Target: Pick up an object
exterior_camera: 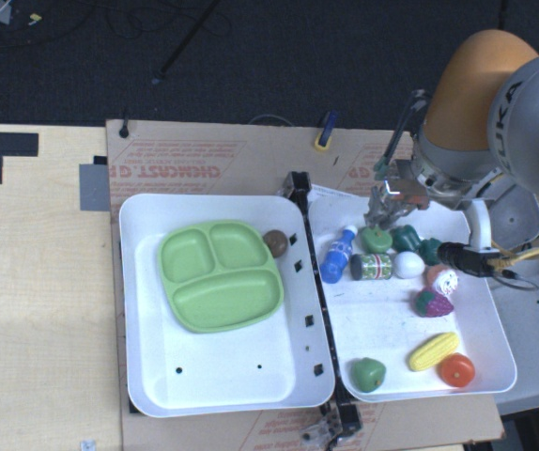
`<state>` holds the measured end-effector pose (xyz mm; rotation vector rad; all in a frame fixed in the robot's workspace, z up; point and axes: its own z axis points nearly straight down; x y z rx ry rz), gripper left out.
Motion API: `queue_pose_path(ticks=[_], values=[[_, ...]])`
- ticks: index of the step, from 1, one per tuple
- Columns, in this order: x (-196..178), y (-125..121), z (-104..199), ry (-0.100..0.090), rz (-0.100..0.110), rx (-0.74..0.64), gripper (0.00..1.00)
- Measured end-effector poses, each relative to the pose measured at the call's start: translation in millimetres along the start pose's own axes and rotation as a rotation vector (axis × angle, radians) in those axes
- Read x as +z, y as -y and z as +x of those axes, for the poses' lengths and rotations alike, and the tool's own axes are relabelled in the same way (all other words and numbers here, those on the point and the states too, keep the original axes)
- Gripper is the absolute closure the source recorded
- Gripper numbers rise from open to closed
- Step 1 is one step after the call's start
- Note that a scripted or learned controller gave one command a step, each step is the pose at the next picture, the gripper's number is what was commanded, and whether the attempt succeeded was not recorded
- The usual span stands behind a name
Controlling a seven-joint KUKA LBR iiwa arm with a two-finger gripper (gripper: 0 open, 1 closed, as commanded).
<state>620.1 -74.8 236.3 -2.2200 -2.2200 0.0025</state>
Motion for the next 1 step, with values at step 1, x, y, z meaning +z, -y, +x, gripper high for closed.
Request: queue_pose_path(ticks=[1], values=[[9.7,-2.1,-6.0,0.001,0.001,0.001,1.0]])
